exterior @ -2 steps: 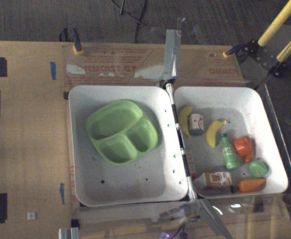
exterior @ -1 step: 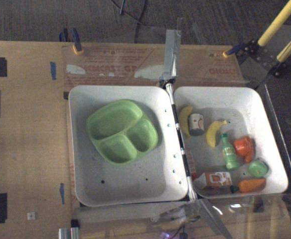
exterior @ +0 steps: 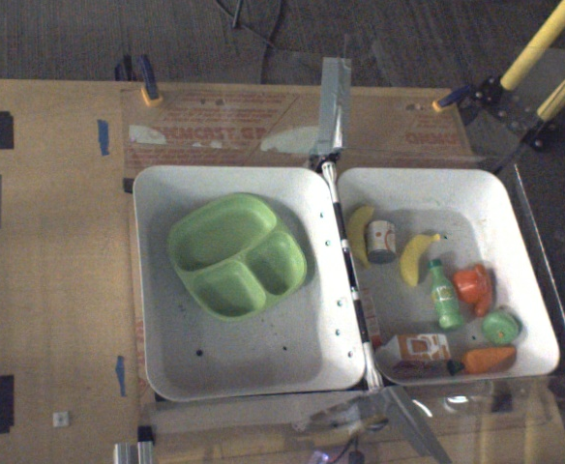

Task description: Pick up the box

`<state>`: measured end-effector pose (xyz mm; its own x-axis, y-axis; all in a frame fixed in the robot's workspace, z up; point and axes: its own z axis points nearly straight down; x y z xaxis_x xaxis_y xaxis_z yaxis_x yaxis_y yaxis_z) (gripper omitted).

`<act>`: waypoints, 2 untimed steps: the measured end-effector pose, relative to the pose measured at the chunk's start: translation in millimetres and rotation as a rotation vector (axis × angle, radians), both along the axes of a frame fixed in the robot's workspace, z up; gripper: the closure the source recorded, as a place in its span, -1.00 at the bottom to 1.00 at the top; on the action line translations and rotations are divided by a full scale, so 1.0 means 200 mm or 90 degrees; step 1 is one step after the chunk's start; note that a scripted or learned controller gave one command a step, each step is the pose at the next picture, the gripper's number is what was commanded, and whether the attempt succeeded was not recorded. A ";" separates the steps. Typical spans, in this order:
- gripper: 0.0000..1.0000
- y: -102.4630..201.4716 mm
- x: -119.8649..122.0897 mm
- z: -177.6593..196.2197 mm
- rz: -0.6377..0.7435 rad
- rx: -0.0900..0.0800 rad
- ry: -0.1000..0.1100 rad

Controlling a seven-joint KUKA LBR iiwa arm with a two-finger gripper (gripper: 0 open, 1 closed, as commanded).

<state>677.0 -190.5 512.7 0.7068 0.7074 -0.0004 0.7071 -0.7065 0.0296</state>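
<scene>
A small orange-and-white box point(exterior: 420, 348) lies flat with its long axis left-to-right at the near edge of the right bin point(exterior: 529, 245), touching a carrot point(exterior: 488, 360); the gripper's opening cannot be told.

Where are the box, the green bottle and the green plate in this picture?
box point(exterior: 420, 347), camera view, middle of its front face.
green bottle point(exterior: 445, 300), camera view, middle of its body.
green plate point(exterior: 237, 255), camera view, ridge between its compartments.
</scene>
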 end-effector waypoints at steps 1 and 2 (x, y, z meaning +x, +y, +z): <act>1.00 0.01 0.01 0.06 0.003 -0.002 -0.002; -1.00 0.02 0.01 0.05 0.004 -0.002 -0.002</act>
<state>678.3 -187.3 523.7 0.7025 0.7116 -0.0005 0.7113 -0.7021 0.0338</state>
